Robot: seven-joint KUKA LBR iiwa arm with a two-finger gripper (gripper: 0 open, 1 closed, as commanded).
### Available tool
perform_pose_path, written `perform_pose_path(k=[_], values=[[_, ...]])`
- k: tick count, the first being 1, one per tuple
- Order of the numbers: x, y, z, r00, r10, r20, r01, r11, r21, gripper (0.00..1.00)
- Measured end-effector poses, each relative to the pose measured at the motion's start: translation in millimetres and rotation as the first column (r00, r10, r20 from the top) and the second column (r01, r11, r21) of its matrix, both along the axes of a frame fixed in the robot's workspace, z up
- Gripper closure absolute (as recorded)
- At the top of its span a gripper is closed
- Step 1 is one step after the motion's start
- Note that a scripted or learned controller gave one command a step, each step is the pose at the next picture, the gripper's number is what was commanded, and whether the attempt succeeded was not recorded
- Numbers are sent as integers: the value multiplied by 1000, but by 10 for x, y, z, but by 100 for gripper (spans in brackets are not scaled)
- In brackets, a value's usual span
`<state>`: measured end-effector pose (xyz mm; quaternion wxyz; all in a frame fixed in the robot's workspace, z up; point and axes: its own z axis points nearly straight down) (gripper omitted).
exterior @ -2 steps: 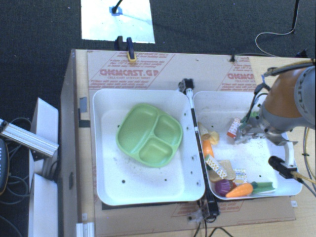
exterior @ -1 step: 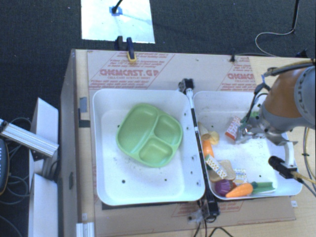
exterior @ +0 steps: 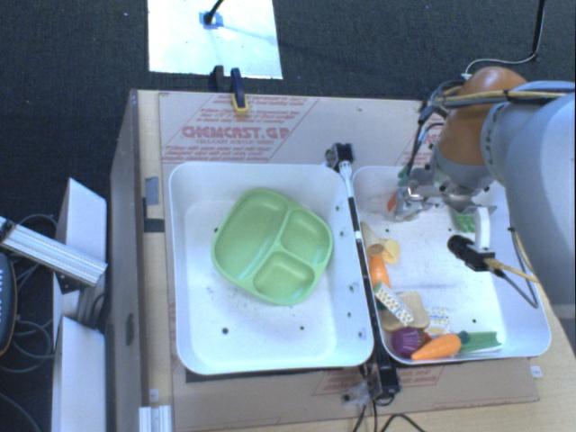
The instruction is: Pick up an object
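End effector (exterior: pixel 409 198) low over right bin (exterior: pixel 522 318), at its far left corner; finger state cannot tell. Objects near bin's near edge: carrot (exterior: pixel 436 347), purple piece (exterior: pixel 407 339). Green divided plate (exterior: pixel 273 246) in left bin (exterior: pixel 193 331). Surface (exterior: pixel 297 124) sheet reads "CHEMCAST GP".

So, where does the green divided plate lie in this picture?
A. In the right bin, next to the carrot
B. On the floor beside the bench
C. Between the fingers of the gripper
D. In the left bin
D: the green divided plate lies flat in the left bin, while the toy carrot and the other small items lie in the right bin, where the gripper is.
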<state>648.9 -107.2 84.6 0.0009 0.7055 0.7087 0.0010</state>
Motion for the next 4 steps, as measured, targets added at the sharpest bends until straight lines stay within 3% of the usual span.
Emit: perform_pose_path(k=[1, 2, 3, 4], values=[[-877, -511, -3, 1000, -4, -2, 4, 1000, -2, 0], [-268, 146, 2, 1000, 0, 1, 0, 1000, 1, 0], [-464, -753, 3, 1000, -3, -1, 3, 1000, -3, 0], [-119, 43, 2, 1000, 0, 1, 0, 1000, 1, 0]])
